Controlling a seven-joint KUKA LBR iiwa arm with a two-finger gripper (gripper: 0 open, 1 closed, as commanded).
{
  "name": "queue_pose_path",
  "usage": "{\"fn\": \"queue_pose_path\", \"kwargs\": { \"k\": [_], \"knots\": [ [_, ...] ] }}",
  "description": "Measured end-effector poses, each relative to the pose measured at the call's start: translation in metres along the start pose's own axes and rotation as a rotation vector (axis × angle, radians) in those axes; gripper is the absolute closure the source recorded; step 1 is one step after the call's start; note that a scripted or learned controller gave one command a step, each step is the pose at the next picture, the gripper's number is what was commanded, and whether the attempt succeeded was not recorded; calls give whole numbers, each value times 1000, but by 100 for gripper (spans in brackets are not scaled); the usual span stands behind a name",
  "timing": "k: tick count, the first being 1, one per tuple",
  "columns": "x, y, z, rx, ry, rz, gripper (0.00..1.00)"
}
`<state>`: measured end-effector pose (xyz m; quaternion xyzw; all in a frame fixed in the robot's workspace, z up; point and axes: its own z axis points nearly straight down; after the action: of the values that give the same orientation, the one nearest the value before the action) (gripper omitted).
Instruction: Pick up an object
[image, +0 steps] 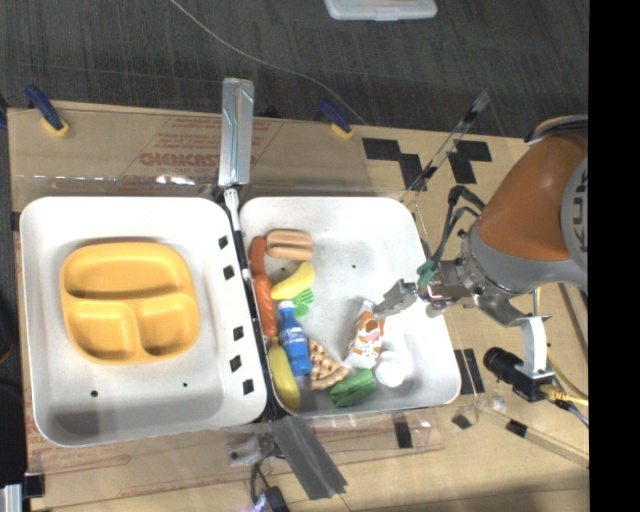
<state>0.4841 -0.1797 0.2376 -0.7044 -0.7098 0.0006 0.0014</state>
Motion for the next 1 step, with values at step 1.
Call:
{"fn": "queue_pose_path", "kwargs": {
  "k": [1],
  "knots": [
    [38, 35, 118, -21, -7, -90, 0]
  ]
}}
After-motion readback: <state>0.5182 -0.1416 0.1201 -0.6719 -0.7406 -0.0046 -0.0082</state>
